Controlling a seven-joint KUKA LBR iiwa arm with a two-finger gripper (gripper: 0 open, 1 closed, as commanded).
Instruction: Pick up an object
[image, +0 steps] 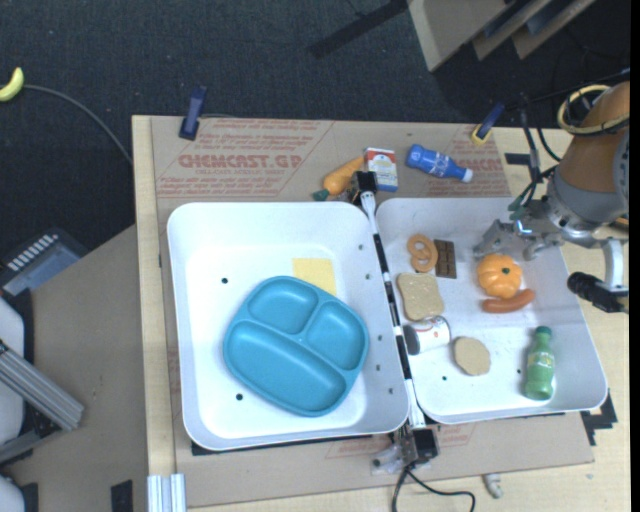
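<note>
My gripper (508, 238) hangs over the far right part of the right bin (570, 395), just above and behind an orange pumpkin-like fruit (498, 274). A red sausage (507, 300) lies against the fruit's near side. The bin also holds a pretzel (421, 252), a brown bar (446, 259), a slice of toast (420, 295), a small white cup (432, 335), a round cookie (471, 356) and a green bottle (539, 365). I see nothing held in the gripper.
The left bin (195, 250) holds a blue divided plate (295, 343) and a yellow cheese slice (314, 271). Behind the bins on the board lie an orange carrot-like toy (343, 177), a small carton (380, 168) and a blue bottle (438, 163).
</note>
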